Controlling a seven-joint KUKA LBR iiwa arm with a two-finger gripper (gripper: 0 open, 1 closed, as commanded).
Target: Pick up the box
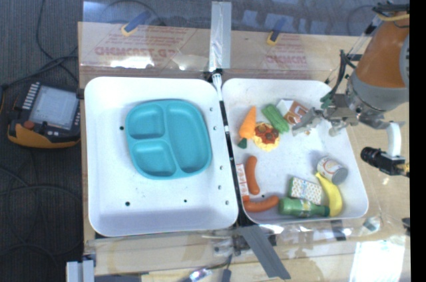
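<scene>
The grey arm point(383, 68) with its orange band reaches in from the right over the upper part of the right bin point(353, 161). Its tool point(307, 121) sits low near the bin's upper middle, and whether it is open or closed cannot be told at this slant. Just beside the tool's tip lies a small packet point(293, 112) with white and orange on it, near the bin's back wall; contact between the two cannot be judged.

The box point(305, 189), a small carton with a light patterned face, lies flat in the lower part of the right bin, well apart from the tool. A green bottle point(303, 209) lies on its side just below the box, touching or nearly touching its lower edge. A yellow banana point(331, 194) curves along the box's right side, and a grey can point(331, 168) sits just above the banana.

Further left in the same bin lie an orange carrot point(247, 122), a green vegetable point(273, 117) and a yellow toy with red on top point(266, 137), grouped close together. Two sausages rest near the bin's left wall, one upright point(251, 175) and one along the bottom edge point(261, 203).

The left bin point(106, 194) holds a turquoise divided plate point(168, 138) near its middle. Both bins stand side by side on the counter point(166, 48). A handheld pendant point(43, 114) with a screen lies on the floor to the left
</scene>
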